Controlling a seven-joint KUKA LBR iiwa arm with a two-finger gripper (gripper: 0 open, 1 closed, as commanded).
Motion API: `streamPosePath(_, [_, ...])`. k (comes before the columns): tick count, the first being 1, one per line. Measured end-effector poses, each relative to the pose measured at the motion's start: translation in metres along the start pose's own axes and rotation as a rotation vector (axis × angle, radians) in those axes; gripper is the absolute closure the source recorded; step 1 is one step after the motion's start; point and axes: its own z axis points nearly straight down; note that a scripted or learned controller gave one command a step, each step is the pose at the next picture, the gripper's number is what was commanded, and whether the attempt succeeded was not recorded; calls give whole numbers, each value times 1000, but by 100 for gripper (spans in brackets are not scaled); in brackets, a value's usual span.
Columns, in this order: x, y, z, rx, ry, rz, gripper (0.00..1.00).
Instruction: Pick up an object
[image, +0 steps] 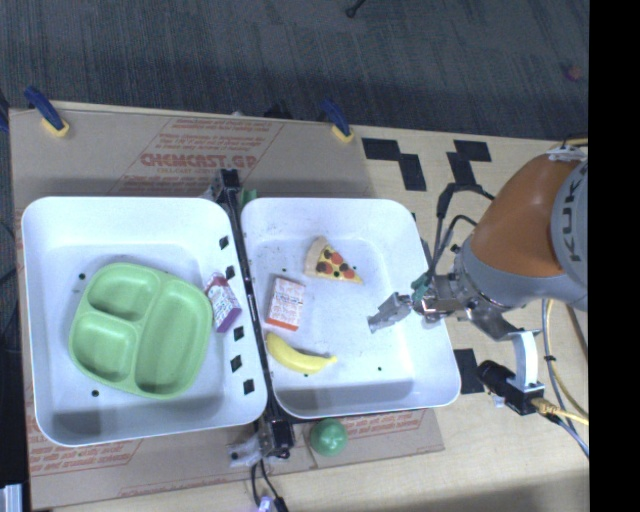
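Observation:
My gripper (385, 313) hovers over the right side of the right bin (420, 372), reaching in from the right on the grey arm with its orange band. Nothing is seen between its fingers. In that bin lie a pizza slice toy (332, 262) toward the back, a small red-and-white packet (286, 303) at the left, and a yellow banana (298, 356) near the front. The gripper is to the right of all three and apart from them.
The left bin (40, 300) holds a green divided plate (140, 328) and a small purple-and-red packet (222, 301) by the divider. A green ball (327, 436) lies on the cardboard in front of the right bin. Cables run at the right.

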Motion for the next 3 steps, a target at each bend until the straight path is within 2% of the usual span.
streamPosePath(1, [54,1,69,1,3,-2,0])
streamPosePath(2, [68,34,123,2,2,-2,0])
streamPosePath(3, [68,35,113,2,2,-7,100])
